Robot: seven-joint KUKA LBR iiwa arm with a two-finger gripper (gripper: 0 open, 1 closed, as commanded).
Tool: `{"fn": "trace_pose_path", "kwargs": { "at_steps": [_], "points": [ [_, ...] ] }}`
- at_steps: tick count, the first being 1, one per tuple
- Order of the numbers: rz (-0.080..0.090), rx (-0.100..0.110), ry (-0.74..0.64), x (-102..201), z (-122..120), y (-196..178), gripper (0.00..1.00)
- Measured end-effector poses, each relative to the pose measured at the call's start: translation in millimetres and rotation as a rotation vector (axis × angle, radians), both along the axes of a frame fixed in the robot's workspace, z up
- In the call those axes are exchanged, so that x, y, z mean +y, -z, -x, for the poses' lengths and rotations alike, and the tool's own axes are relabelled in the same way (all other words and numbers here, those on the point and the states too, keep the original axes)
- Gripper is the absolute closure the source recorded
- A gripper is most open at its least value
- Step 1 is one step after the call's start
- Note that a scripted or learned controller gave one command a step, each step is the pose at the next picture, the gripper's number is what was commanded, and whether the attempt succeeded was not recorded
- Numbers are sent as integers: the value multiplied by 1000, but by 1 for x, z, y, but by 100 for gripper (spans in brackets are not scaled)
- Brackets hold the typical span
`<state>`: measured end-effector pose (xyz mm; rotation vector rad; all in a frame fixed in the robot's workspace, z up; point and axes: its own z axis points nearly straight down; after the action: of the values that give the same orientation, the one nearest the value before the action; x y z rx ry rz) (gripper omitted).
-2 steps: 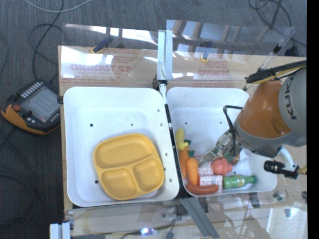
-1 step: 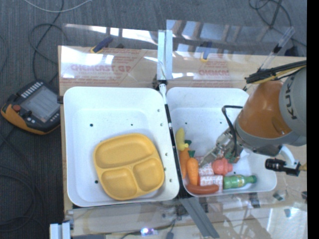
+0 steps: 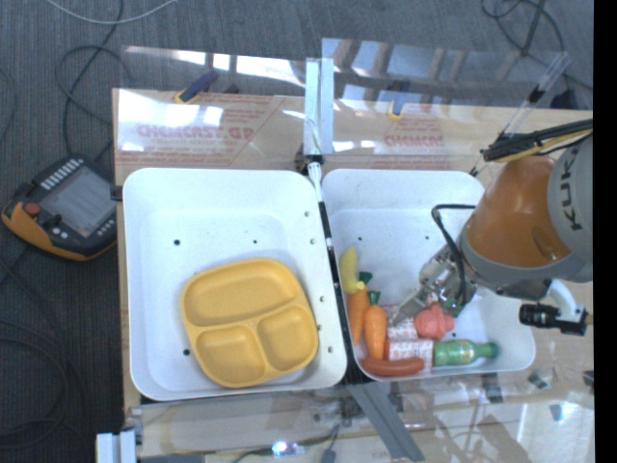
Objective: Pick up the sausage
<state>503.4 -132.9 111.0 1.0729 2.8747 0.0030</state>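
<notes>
The sausage (image 3: pixel 392 366), reddish and elongated, lay flat along the near wall of the right bin (image 3: pixel 405 201), at the bottom of a cluster of play food. Just above it stood two carrots (image 3: pixel 372 328) side by side, with a yellow piece (image 3: pixel 348 263) beyond them against the bin's left wall. A green bottle (image 3: pixel 463 353) lay on its side to the right of the sausage, and a pinkish-red rounded item (image 3: pixel 434 322) sat between the bottle and the carrots, beside a small white-and-red packet (image 3: pixel 402 332).

The arm (image 3: pixel 521 220) reached in from the right, its orange band over the right bin. The gripper (image 3: pixel 436 292) was low over the cluster, near the pinkish-red item and apart from the sausage. Whether the jaws were open or closed could not be determined; nothing was seen between them.

The left bin (image 3: pixel 154 210) held a yellow sectioned tray (image 3: pixel 249 318), lying flat. A handheld control pendant (image 3: pixel 63 208) rested on the floor left of the counter.
</notes>
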Motion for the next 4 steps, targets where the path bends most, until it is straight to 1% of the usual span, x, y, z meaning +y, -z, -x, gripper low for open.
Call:
{"fn": "trace_pose_path", "kwargs": {
  "at_steps": [1,2,3,4],
  "points": [
    [9,-2,-47,2,0,0,0],
    [-8,-9,99,3,-11,1,0],
    [-38,29,166,-36,4,11,0],
    [-28,61,179,17,-25,19,0]
  ]
}}
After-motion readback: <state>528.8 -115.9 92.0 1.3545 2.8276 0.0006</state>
